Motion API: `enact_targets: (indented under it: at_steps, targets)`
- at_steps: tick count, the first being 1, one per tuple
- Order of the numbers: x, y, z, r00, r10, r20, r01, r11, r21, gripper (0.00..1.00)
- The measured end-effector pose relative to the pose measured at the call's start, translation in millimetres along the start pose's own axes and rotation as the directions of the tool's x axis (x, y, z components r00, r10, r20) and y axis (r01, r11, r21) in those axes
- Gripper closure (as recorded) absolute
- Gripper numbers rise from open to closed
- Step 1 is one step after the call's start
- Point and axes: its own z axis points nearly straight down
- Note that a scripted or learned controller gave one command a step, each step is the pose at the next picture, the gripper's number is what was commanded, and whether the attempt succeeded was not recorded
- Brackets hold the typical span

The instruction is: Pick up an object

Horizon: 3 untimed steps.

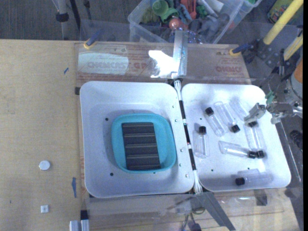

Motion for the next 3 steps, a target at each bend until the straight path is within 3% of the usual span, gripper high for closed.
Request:
enact_targets:
  at_steps: [1,2,3]
  targets:
    - [-26,26,104,0.999,-0.034,-0.006,0.034,0.999,-0.011,0.00]
    - [-15,63,126,0.999,-0.048,0.000,0.048,0.999,-0.008,0.00]
    - [-15,64,114,0.999,-0.050,0.004,0.050,0.999,-0.013,1.00]
